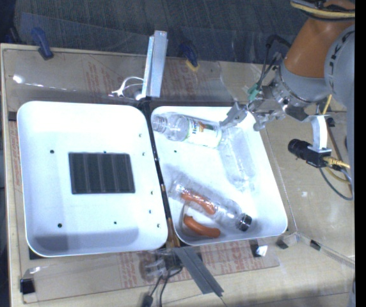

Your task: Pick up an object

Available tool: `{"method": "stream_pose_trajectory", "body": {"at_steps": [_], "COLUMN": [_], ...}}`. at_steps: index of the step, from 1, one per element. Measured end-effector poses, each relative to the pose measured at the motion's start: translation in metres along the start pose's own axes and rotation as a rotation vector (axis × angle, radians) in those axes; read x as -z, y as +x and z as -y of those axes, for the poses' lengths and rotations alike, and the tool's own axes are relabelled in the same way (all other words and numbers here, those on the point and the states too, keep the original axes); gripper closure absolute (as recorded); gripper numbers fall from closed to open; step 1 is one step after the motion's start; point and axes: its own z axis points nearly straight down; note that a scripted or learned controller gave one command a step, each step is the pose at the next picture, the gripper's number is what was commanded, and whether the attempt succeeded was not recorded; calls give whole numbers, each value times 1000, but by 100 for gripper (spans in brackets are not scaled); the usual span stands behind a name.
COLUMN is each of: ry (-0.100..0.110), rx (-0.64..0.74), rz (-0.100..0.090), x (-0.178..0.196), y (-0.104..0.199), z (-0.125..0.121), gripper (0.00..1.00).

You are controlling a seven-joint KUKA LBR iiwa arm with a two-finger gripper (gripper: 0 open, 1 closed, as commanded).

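Note:
The right bin (pixel 274 197) holds several objects. A clear bottle with a blue-and-white label (pixel 186 130) lies across its far end. A second clear bottle (pixel 237 162) lies along the right wall. A third clear bottle with a dark cap (pixel 216 208) lies slantwise near the front, over an orange sausage-shaped piece (pixel 194 200). Another orange piece (pixel 202 228) rests at the front wall. My gripper (pixel 247 118) hangs over the bin's far right corner, just right of the labelled bottle's base. It is open, with nothing between its fingers.
The left bin (pixel 42 126) has a dark ribbed rectangle (pixel 102 173) in its middle. A grey upright bar (pixel 155 62) stands behind the divider between the bins. Blue clamps (pixel 42 43) hold the back edge. Cables (pixel 327 158) lie at the bench's right.

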Motion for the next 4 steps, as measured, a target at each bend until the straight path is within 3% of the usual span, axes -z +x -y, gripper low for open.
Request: {"method": "stream_pose_trajectory", "body": {"at_steps": [1, 2, 3, 4], "ry": [1, -2, 36, -6], "rx": [41, 114, 152, 393], "rz": [0, 0, -7, 3], "x": [-121, -134, -148, -75], "y": [24, -3, -14, -6], "z": [63, 9, -43, -46], "gripper": [0, 0, 0, 0]}}
